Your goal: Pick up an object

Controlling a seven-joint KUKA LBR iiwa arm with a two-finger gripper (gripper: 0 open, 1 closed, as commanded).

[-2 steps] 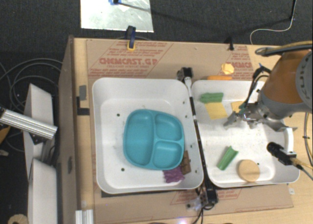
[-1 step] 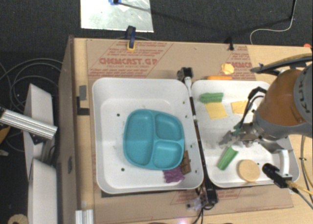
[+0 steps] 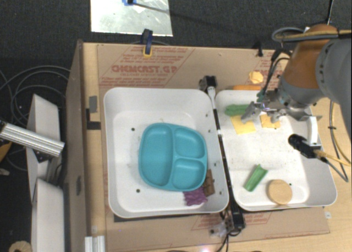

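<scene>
The right bin [image 3: 322,176] holds a yellow cheese-like slice [image 3: 244,126], a small orange slice [image 3: 269,122], a flat green piece [image 3: 235,110], a green stick [image 3: 255,178] and a round tan biscuit [image 3: 280,191]. My gripper [image 3: 262,114] hangs low over the far part of this bin, just above the two slices and beside the flat green piece. Its fingers [image 3: 249,114] stand apart, open, with nothing gripped between them.
The left bin [image 3: 118,152] carries a teal divided plate [image 3: 171,156], with a purple piece [image 3: 193,196] and a brown piece [image 3: 209,184] at its near right. An orange stick [image 3: 247,87] and a yellow bit [image 3: 256,76] lie on the cardboard behind the right bin.
</scene>
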